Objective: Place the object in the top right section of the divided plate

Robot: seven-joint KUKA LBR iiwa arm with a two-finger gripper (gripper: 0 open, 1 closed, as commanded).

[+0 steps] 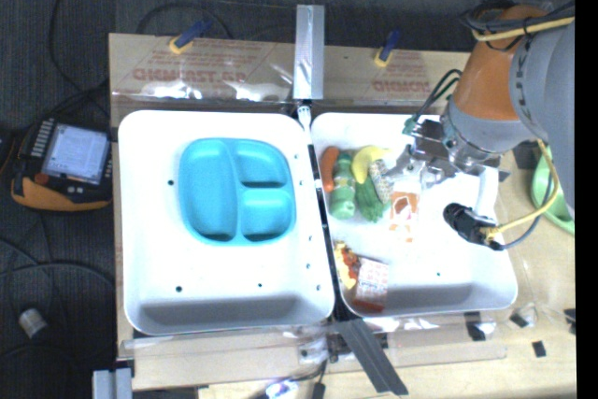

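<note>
1. here, the task's thing cannot be singled out: a cluster of toy food point(358, 182) lies in the upper left part of the right bin point(467, 285), and which piece is meant is not clear.
2. the cluster holds an orange-red carrot-like piece point(329, 165) at its left edge, a yellow banana-like piece point(371, 154) at the top, and green pieces point(344, 199) in the middle and lower part, all touching or just beside one another.
3. a small orange and white piece point(404, 206) lies just to the right of the cluster, below the gripper.
4. the gripper point(408, 165) hangs over the right edge of the cluster, near the yellow piece; whether it is spread or pinching anything cannot be told, since its tip blends with the items under it.
5. a red and white packet-like item point(367, 277) lies at the lower left of the right bin, against the left wall, well apart from the cluster.
6. the divided plate point(238, 189), light blue with three sections, sits in the middle of the left bin point(159, 285), in the centre-left of the frame.
7. the arm point(505, 98), grey with an orange band, enters from the upper right of the frame.
8. a small screen device point(65, 159) rests on the floor at the far left.
</note>
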